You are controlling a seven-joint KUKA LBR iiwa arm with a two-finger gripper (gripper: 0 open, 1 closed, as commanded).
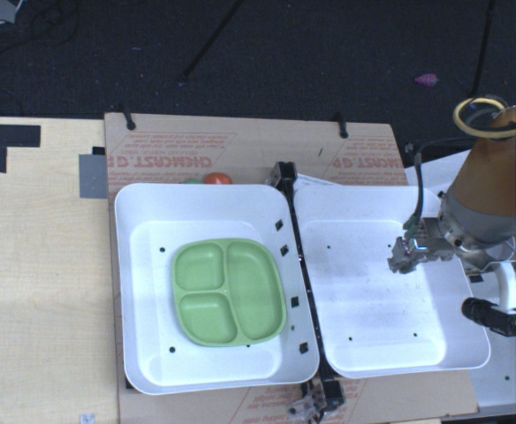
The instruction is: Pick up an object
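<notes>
A smooth, pale green, three-compartment plastic plate [229,291] lay flat in the left shallow white bin [143,343]. The metal gripper [405,256] hovered well right of it; whether its jaws were spread could not be told.

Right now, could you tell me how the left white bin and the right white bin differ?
The left shallow white plastic bin holds a light green three-compartment plate; the right shallow white plastic bin shows a bare floor. The grey arm's tool hangs over the right bin's right half, while the left bin has nothing above it. Both share the same colour, the same rounded rectangular shape and much the same size.
</notes>
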